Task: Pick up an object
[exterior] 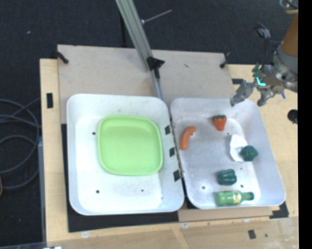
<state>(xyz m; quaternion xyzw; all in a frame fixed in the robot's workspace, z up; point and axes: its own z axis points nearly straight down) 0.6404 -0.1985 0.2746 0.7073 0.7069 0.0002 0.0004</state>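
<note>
I see a green plate (130, 145) in left bin (83, 191). Right bin (197, 118): orange sausage (186, 137), strawberry (219, 122), green pepper (226, 177), bottle (232, 196), white-green toy (242, 149). My gripper (253, 94) hovers over the bin's top-right rim, fingers spread, holding nothing.

The arm (289, 32) comes in at the upper right of the view, above the far right corner of the bench. Its orange band is seen just above the grey wrist. Below the wrist hangs the tool (253, 93), over the far right edge of the bench. Its two fingers (242, 94) are spread apart, with nothing between them.
</note>
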